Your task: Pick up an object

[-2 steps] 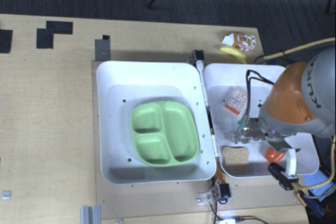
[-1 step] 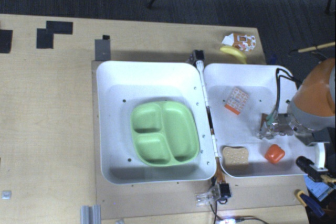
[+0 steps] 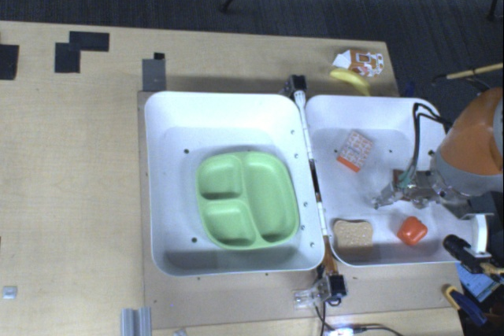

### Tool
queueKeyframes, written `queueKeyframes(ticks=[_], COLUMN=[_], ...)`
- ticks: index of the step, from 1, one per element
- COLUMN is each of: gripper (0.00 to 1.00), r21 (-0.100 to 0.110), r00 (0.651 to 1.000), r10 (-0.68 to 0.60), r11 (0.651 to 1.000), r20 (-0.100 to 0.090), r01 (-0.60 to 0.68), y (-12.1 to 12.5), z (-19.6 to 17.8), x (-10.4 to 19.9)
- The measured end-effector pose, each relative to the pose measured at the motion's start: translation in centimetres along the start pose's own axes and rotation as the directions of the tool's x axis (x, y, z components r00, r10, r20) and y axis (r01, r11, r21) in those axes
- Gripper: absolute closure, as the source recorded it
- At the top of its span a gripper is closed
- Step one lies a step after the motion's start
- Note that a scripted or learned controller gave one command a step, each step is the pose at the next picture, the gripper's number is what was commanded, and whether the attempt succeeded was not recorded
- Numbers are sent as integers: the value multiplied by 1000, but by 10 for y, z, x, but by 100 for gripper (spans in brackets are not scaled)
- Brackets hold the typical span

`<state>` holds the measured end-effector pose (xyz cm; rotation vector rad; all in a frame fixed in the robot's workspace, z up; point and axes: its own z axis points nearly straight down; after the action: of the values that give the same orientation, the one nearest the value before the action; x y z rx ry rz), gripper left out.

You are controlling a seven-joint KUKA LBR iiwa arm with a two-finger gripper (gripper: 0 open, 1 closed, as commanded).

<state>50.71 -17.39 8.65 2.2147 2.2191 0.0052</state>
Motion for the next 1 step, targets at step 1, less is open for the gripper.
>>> queueKeyframes(ticks=[1], gripper=[100], r21=[-5], r00=[1000], r10=[-3], r11=[1000], r20=[1], r01=[3], y=[2], z=[-12], x=[0])
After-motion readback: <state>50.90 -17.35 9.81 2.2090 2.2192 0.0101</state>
